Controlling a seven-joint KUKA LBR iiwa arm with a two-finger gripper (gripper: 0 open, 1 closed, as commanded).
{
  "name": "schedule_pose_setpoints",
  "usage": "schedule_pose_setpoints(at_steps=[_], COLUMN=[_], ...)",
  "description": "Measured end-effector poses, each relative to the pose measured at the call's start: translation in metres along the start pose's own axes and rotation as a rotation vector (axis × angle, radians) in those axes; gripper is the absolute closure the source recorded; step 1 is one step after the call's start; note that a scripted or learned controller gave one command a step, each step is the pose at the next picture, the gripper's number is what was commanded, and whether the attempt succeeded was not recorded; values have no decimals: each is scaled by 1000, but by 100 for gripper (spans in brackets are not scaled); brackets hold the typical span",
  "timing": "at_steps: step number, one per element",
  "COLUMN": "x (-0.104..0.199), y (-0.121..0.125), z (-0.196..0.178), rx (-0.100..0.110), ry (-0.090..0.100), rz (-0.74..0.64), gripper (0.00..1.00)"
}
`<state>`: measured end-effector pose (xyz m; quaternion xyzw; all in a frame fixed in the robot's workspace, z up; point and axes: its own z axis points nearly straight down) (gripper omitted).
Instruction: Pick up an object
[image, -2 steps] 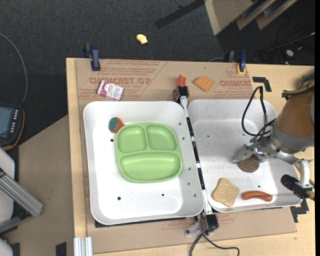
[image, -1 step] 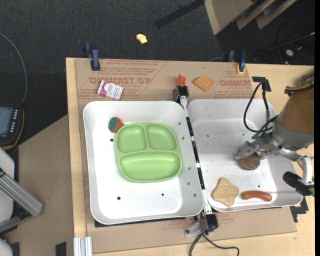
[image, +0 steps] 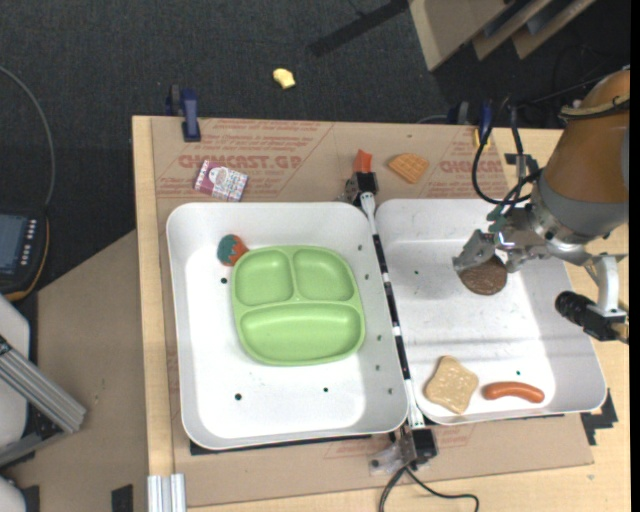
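Note:
In the right bin lie a brown round patty, a tan slice of toast and a red sausage. My gripper hangs low over the patty's far edge and covers part of it; whether it touches the patty is unclear. The arm comes in from the right. The toast and sausage rest near the bin's front edge, well apart from the gripper.
The left bin holds a green divided plate and a small red and teal object at its back left. On the bench behind the bins lie a cracker and a pink packet.

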<state>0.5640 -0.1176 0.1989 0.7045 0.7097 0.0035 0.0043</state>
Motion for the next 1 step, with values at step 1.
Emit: schedule_pose_setpoints(at_steps=[1], x=[65], y=[4], z=[-19], rx=[5], ry=[3], rz=[0], gripper=[100])
